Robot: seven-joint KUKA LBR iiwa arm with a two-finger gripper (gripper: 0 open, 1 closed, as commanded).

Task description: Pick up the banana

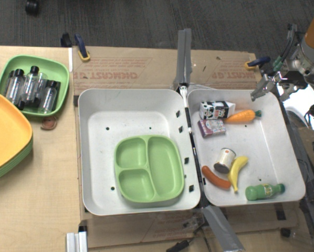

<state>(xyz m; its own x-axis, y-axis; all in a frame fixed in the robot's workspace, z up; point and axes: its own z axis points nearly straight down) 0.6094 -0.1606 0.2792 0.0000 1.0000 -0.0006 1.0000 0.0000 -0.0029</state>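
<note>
The yellow banana [237,171] lies in the right bin [270,151], near its front, curving from upper right to lower left. It touches a small can [225,160] on its left, and its lower end meets a red sausage [216,177]. My gripper [269,90] hangs over the bin's far right corner, well away from the banana. Its fingers are spread open with nothing between them.
A green bottle [264,191] lies at the right bin's front edge. A carrot [241,116], a cow-print carton [216,109] and a purple packet [212,127] sit at its back. The left bin [94,140] holds a green divided plate [148,168].
</note>
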